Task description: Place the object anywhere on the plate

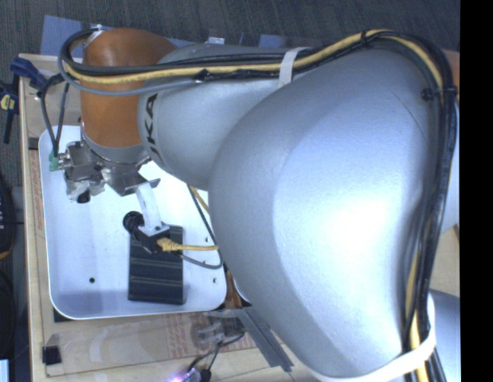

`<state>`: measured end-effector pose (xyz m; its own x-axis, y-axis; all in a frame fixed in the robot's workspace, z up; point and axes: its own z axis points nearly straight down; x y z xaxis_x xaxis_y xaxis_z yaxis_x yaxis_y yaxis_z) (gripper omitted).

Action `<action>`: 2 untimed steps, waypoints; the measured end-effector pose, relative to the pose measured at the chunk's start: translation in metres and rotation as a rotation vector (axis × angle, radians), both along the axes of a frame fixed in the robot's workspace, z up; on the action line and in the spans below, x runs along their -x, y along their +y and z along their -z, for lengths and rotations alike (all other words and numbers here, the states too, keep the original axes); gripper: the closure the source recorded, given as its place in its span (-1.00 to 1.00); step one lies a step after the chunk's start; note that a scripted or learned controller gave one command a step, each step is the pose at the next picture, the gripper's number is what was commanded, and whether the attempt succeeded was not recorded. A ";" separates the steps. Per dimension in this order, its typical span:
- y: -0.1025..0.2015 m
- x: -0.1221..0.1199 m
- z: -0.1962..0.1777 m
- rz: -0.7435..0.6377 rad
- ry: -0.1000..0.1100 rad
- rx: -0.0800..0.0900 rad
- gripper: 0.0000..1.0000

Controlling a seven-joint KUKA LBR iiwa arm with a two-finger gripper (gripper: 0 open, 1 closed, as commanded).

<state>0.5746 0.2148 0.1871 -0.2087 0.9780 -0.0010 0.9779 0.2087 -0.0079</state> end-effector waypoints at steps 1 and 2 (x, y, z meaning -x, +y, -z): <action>-0.014 -0.042 -0.013 -0.266 -0.008 -0.003 1.00; -0.032 0.013 0.081 -0.067 -0.002 -0.002 1.00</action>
